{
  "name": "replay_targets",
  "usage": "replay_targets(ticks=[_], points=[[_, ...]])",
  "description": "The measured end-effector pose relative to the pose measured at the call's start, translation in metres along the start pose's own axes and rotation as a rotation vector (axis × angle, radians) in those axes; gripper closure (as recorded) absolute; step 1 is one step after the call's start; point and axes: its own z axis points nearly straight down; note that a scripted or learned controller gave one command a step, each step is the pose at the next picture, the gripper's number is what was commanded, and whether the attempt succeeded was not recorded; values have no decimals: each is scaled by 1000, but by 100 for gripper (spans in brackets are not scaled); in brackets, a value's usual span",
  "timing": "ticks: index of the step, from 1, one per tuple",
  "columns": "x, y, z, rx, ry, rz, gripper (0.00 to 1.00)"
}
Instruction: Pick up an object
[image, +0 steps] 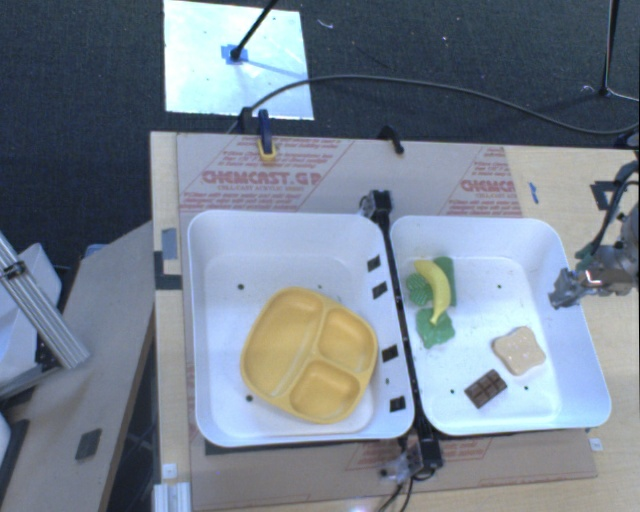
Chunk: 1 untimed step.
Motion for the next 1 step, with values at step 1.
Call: replay_targets(ticks=[1], points=[[56,-4,6,7,4,-5,100]])
